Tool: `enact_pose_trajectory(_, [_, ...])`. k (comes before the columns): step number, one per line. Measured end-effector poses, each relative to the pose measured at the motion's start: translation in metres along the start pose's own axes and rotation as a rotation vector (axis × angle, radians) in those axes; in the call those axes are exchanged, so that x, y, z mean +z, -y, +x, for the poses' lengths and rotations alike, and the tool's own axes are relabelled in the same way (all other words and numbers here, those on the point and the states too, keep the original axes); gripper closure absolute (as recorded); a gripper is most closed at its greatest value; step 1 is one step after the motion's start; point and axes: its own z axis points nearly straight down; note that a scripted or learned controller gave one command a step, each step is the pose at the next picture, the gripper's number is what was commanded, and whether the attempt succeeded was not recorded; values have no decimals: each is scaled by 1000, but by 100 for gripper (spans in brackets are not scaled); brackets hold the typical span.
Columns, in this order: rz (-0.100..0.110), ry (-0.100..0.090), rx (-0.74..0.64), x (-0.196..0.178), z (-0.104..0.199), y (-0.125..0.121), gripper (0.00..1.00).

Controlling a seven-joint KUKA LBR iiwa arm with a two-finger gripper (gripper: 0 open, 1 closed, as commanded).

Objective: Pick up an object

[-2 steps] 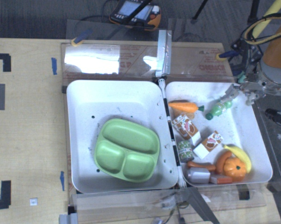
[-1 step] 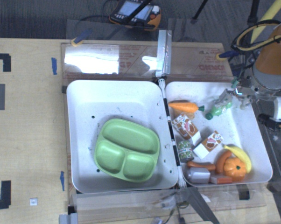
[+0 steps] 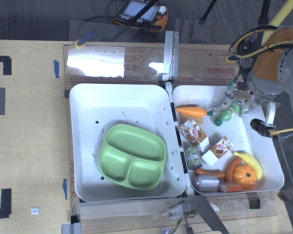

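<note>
The tool [image 3: 232,100] is hovering over the right bin [image 3: 278,172] at the frame's upper right, just beside a green bottle [image 3: 226,115]; its grip state I cannot tell. Reaching seems underway; next comes lowering squarely onto the bottle.

Arm [image 3: 278,67] cut off at right edge; claw [image 3: 232,103] fingers blurred, state unclear.

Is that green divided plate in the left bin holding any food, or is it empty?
Empty. The green divided plate lies flat in the left bin, and all three compartments show bare green plastic.
</note>
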Motion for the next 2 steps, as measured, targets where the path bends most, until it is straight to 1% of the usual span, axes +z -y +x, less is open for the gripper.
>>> enact_pose_trajectory(1, [-2, 10, 2, -11, -5, 0, 100])
enact_pose_trajectory(2, [2, 10, 40, -117, 46, 54, 100])
